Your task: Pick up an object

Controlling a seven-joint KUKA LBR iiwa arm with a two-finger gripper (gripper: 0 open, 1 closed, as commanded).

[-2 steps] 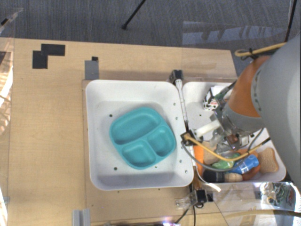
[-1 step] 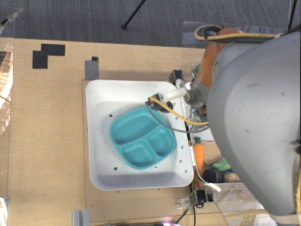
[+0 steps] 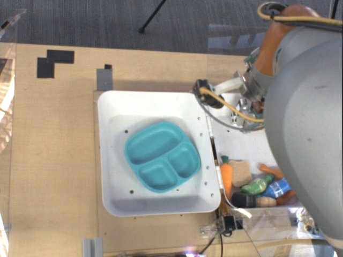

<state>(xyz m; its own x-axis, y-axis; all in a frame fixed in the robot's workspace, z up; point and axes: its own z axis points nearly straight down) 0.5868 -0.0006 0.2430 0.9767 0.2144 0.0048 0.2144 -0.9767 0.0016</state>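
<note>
- You see a smooth teal three-compartment tray (image 3: 161, 156) in the left white bin (image 3: 107, 143)
- Right of it: orange carrot (image 3: 226, 178), tan block (image 3: 240, 171), no readable labels
- Pincer (image 3: 244, 103): cannot tell

you look down from one fixed camera above the desk (image 3: 53, 159), tilted at a slant. the left bin (image 3: 155, 103) sits mid-frame, the right bin (image 3: 236, 143) runs under the arm (image 3: 311, 116), which looms close from your right.
</note>
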